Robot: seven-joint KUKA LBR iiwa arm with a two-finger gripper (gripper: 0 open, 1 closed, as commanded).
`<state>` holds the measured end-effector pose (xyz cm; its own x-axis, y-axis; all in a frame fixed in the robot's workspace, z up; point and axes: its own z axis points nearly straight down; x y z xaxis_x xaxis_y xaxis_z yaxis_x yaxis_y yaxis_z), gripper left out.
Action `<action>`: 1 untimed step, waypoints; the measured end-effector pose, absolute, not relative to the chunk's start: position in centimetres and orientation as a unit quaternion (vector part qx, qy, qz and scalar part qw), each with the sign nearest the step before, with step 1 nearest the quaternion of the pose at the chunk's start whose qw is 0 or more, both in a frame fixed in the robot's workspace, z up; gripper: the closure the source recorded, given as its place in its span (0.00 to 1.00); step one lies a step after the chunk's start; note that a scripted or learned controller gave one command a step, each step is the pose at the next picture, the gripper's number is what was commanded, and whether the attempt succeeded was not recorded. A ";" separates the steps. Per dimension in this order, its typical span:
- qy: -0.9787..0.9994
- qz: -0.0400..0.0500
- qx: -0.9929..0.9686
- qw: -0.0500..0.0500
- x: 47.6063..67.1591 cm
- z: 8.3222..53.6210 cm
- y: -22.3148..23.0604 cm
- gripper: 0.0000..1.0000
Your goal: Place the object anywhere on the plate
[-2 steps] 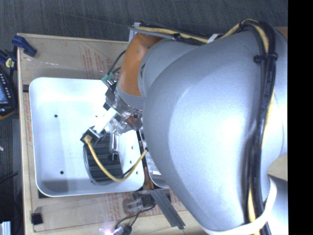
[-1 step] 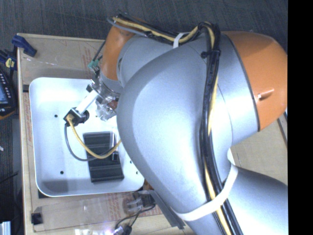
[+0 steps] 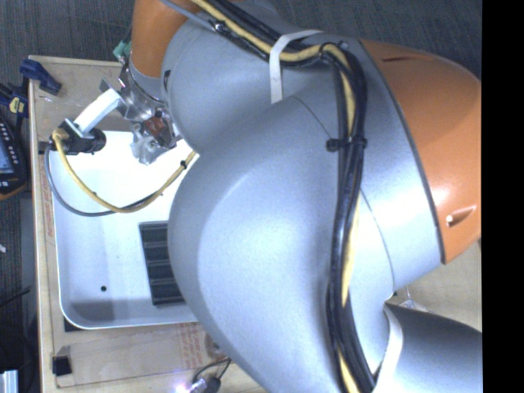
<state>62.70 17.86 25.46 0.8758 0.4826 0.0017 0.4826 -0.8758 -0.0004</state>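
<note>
Over the far end of the left bin (image 3: 106, 236) hangs the hand (image 3: 150, 140), low above the white floor and near the bin's back wall. Whether it is apart or together I cannot tell: it is small, cluttered with fittings and seen from behind the wrist. Nothing can be made out in its grip.

On the bin floor lies a dark ridged piece (image 3: 160, 260), flat, with its right side hidden under the arm (image 3: 278, 219). It is well apart from the hand, nearer the bin's front wall. This is probably the task's object, lying free where the hand could come down on it, though it is hard to be sure. A small dark speck (image 3: 104, 288) sits on the floor to its left, too small to name. Where the plate lies I cannot tell, since the arm covers most of the tabletop (image 3: 123, 359) to the right.

A yellow cable (image 3: 98, 201) sags in a loop from the wrist across the bin floor, slack so the wrist can turn freely.

The arm reaches in from the right and passes close under the camera, so its grey links loom large. The orange band (image 3: 151, 23) sits just above the wrist, and the wrist points down and left into the bin. Judged from this, the pick is not yet made.
</note>
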 end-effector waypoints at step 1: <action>-0.389 0.005 -0.921 0.002 63.4 12.4 12.6 1.00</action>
<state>63.36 12.63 12.36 0.6981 0.7160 -0.0072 0.7159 -0.6981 -0.0078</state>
